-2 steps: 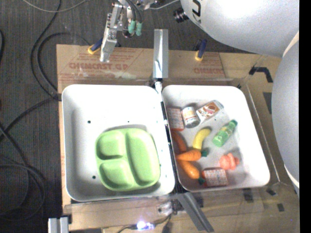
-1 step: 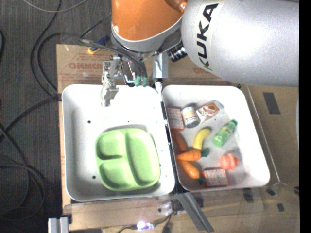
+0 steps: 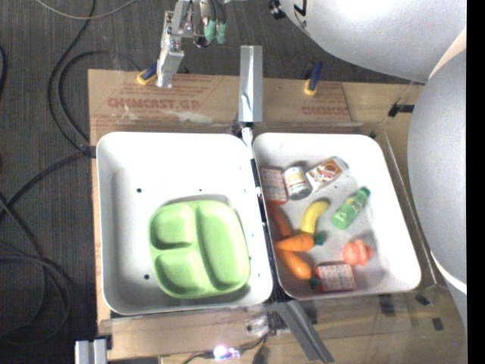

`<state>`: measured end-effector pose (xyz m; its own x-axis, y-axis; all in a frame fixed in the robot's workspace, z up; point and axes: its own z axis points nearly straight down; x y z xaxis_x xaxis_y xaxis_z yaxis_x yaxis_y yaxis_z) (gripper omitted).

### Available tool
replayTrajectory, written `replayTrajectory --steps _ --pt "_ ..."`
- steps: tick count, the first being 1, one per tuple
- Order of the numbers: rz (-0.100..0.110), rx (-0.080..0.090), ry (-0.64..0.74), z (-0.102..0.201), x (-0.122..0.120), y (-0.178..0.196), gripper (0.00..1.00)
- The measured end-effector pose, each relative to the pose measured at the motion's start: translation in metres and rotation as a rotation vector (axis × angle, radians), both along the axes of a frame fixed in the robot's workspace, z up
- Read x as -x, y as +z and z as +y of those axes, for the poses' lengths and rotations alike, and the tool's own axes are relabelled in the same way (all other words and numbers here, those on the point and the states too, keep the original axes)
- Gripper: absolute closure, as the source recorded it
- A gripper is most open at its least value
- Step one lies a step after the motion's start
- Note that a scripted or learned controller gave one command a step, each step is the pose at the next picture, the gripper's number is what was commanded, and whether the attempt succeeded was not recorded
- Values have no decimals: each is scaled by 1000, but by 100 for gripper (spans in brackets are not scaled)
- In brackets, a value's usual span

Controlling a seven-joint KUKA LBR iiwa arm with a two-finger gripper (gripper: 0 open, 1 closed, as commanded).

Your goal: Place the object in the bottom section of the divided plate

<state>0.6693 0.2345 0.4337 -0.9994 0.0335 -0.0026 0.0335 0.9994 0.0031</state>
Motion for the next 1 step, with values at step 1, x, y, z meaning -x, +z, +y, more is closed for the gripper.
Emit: replayTrajectory --steps 1 --pt "8 3 -367 -1 68 -292 100"
